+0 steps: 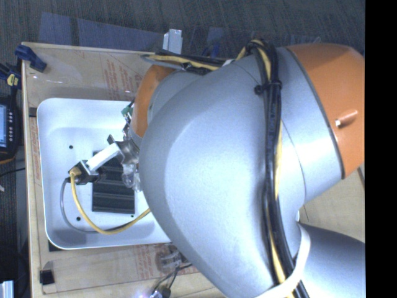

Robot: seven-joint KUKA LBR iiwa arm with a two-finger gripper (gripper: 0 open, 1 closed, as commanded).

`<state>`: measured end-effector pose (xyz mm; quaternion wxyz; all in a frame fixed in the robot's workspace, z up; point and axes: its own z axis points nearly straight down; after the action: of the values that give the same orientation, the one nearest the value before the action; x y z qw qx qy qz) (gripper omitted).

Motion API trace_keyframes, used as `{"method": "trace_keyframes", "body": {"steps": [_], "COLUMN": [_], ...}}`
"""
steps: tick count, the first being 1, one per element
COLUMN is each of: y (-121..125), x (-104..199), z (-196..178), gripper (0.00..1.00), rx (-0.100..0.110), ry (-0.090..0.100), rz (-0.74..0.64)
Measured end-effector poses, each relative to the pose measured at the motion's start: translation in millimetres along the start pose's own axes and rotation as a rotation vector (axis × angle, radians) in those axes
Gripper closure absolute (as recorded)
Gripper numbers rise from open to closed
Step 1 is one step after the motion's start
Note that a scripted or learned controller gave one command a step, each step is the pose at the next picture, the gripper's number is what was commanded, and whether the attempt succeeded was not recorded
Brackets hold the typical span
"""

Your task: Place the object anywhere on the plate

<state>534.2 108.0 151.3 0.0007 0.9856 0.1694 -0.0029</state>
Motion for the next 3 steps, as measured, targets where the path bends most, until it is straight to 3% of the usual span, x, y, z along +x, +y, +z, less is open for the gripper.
{"method": "trace_keyframes", "body": {"steps": [1,2,3], "y": [-3.2,-44.8,-44.7], "x": [48.1,114.6,114.4], "z": [-82.2,-107.0,-106.7], "gripper": [1.0,1.0,0.0], "rx": [0.0,0.002,0.003], "ry": [0.006,0.004,0.003], "rz": [-0.079,-0.459,-0.458]}}
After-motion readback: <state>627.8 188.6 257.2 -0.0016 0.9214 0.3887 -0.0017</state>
